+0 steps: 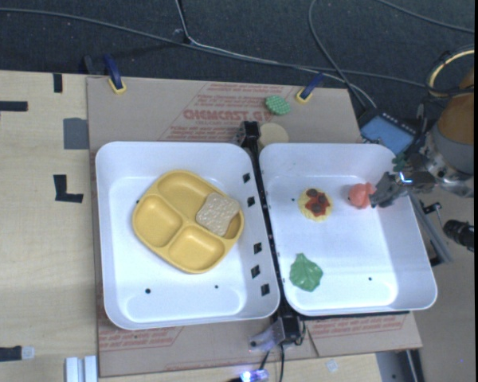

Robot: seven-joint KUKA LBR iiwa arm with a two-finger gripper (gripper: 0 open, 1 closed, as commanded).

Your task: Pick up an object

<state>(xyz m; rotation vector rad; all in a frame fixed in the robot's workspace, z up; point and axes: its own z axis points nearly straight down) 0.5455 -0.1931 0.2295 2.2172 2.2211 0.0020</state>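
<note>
The right bin holds three small objects. A pink-red lump lies near the bin's right wall, a yellow round piece with a dark red top sits a little to its left, and a green leafy piece lies near the front. My gripper hangs low at the right wall, directly to the right of the pink-red lump and touching or nearly touching it. I cannot make out whether the lump is between the gripper's tips.
The left bin holds a yellow divided plate with a tan cracker on it. A green dotted piece lies on the cardboard behind the bins. Blue clamps and cables run along the back edge.
</note>
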